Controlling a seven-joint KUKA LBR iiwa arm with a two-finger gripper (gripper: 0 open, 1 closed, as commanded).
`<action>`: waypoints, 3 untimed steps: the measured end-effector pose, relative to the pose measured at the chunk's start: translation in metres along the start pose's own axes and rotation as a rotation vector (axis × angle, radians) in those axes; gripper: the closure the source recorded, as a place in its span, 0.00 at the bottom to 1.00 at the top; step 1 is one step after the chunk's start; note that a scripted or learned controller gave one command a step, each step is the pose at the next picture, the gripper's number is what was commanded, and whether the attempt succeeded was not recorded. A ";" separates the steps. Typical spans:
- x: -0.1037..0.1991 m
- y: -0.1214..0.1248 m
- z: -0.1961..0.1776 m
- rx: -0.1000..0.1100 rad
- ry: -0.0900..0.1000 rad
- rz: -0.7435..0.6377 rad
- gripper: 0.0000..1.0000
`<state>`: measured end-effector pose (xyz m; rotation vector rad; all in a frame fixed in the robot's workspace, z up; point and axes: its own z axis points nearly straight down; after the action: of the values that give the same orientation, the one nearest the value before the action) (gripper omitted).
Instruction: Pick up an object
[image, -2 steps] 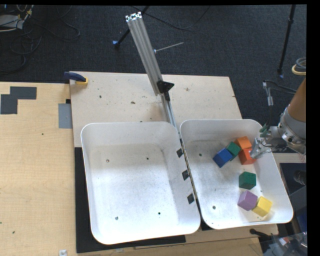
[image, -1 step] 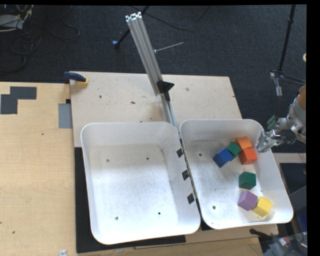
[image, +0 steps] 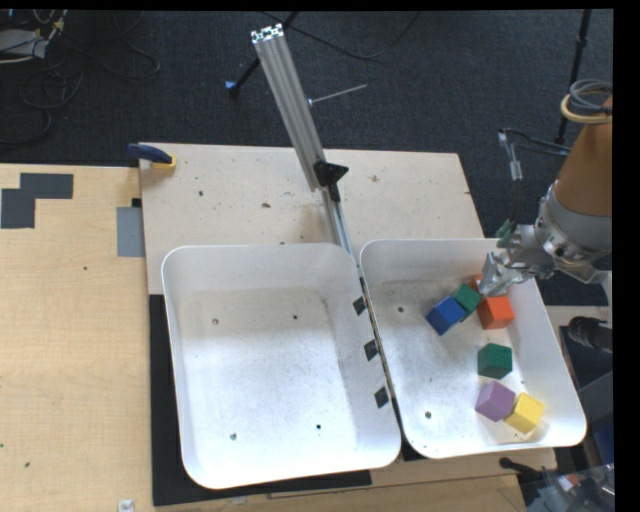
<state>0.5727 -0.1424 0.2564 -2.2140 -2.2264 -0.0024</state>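
Gripper (image: 497, 283): low in right bin (image: 560, 345), over cluster; grip state — cannot tell.
Targets: orange cube (image: 496, 312), green cube (image: 467, 298), blue cube (image: 447, 314), touching, far end.
Handling: probably light, rigid, smooth.
Hold: opposite flat faces; neighbours crowd.
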 end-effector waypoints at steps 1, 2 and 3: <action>0.051 0.017 -0.004 0.001 0.000 0.001 1.00; 0.111 0.031 0.010 0.003 0.000 0.000 1.00; 0.167 0.043 0.025 0.004 -0.001 0.001 1.00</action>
<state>0.6150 0.0250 0.2316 -2.2142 -2.2232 0.0021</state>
